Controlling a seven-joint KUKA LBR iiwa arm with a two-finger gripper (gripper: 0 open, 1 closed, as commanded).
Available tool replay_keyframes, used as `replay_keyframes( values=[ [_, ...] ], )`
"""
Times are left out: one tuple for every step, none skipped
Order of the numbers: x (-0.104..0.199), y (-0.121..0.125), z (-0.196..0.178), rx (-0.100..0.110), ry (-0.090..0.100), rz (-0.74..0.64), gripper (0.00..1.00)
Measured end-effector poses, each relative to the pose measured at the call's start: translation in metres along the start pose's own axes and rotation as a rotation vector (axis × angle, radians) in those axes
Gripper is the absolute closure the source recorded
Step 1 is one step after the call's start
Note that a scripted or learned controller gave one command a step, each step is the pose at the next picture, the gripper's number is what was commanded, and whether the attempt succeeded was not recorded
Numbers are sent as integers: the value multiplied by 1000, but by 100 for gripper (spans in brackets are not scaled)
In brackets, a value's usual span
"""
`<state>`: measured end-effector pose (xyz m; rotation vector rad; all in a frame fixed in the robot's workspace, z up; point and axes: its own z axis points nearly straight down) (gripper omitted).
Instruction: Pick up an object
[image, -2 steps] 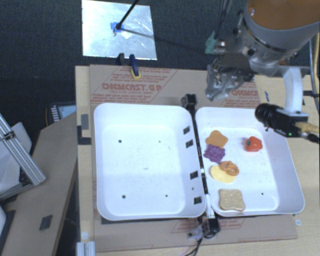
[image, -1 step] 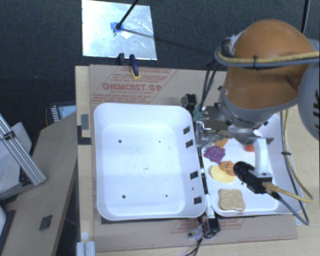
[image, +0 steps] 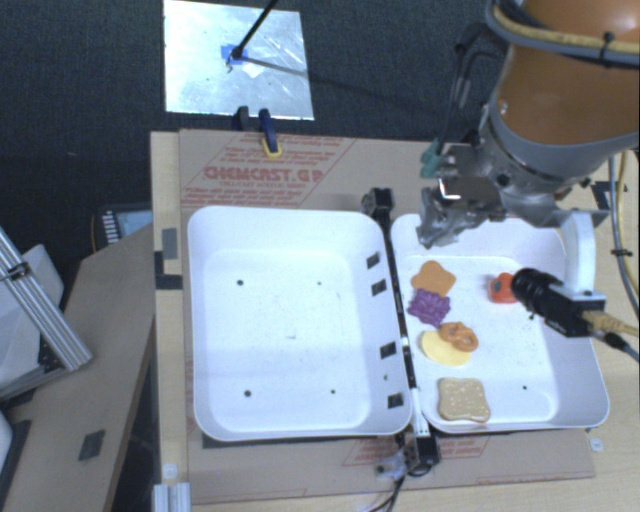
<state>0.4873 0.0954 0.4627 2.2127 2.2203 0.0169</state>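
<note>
1. The gripper (image: 438, 228) hangs over the right bin (image: 575, 395), at its far-left corner; finger opening cannot be determined.
2. The orange piece (image: 433, 277) lies just nearward of the gripper, inside that bin.

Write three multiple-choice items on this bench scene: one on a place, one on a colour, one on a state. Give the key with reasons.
1. Which bin holds the toy foods?
A. left bin
B. right bin
C. both

2. What colour is the piece below the orange piece?
A. purple
B. green
C. blue

3. How does the toast slice lie?
A. standing on edge
B. leaning on the bin wall
C. flat on the bin floor

Key:
1 B: all pieces lie in the right bin, under the hand.
2 A: the purple piece sits just below the orange piece.
3 C: the toast slice shows its broad face upward.
</note>
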Motion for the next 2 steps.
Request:
replay_keyframes(
  values=[
    [50,0,-45,6,1,-5,100],
    [123,0,-74,8,2,-8,100]
  ],
)
